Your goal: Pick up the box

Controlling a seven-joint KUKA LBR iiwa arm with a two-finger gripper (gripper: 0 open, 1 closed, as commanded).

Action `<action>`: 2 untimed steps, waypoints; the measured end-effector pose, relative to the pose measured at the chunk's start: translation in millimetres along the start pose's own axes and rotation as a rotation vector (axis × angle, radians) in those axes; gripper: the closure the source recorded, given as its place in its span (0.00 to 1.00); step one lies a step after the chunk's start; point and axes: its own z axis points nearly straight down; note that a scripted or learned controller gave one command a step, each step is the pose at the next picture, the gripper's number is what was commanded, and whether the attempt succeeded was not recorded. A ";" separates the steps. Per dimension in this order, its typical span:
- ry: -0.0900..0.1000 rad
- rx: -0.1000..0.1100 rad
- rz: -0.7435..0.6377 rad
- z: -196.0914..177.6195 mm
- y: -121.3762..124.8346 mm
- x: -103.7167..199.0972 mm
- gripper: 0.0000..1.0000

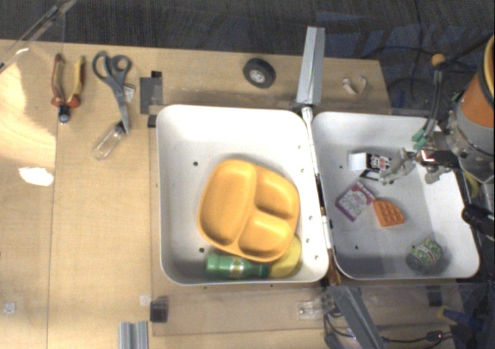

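Observation:
A small white and black box [370, 162] lies in the right bin [456, 266], near its upper left part. My gripper [414, 169] hangs over the same bin just right of the box, its left fingertip [391, 176] close to the box's right end. The fingers stand apart, so the gripper is open, and nothing shows between them. The arm comes in from the right edge.
The right bin also holds a purple and white packet [355, 201], an orange waffle-like piece [388, 213] and a greenish round object [425, 254]. In the left bin [178, 138] lie a yellow sectioned tray [251, 216], a green can [232, 266] and a yellow fruit [288, 261]. Scissors [116, 80], pliers [66, 84] and a tape roll [259, 73] lie on the bench.

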 end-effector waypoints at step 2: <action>0.000 -0.003 -0.088 170.4 11.2 17.9 0.00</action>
